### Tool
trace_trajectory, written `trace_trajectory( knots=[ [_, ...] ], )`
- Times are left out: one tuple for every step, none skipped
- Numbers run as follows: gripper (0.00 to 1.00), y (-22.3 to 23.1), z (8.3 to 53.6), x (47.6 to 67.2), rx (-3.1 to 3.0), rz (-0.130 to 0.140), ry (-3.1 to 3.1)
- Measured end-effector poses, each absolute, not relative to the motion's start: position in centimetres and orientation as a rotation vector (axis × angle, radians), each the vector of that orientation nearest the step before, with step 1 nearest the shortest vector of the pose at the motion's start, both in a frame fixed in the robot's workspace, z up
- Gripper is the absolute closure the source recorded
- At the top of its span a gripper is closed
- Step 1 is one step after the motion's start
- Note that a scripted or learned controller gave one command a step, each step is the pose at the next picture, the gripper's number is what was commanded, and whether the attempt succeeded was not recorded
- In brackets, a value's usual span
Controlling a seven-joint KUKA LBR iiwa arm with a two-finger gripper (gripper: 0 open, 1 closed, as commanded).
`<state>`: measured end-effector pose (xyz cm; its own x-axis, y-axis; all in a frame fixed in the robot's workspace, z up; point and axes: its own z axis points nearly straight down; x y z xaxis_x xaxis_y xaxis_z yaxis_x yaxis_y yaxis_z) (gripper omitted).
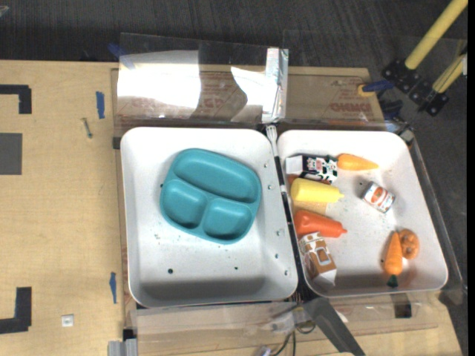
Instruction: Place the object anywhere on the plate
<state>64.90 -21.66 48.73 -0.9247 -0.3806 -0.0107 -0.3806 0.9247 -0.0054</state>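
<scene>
A teal plate (211, 195) with three compartments lies in the left white bin (148, 273), toward its back, and nothing rests on it. The right white bin (427, 273) holds several toy food items. Along its left side sit a black-and-white carton (319, 167), a yellow bottle (315, 193), an orange-red bottle (319, 225) and a brown-and-white carton (319, 256). Further right are an orange piece (356, 162) at the back, a small red-and-white can (378, 197), and a carrot (392, 256) beside a round orange item (409, 243).
A shiny clear panel (200, 87) stands behind the left bin. A yellow-and-black frame (430, 43) sits at the top right, off the bench. A grey bar (334, 334) angles in below the bins. Tan bench surface (52, 199) spreads to the left.
</scene>
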Motion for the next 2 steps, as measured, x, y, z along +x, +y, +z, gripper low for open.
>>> trace_trajectory(
  knots=[
    [1.00, -21.6, 50.2, 65.0, -0.606, -0.015, 3.057],
    [1.00, -21.6, 51.6, 65.1, -0.603, -0.023, 3.044]
  ],
)
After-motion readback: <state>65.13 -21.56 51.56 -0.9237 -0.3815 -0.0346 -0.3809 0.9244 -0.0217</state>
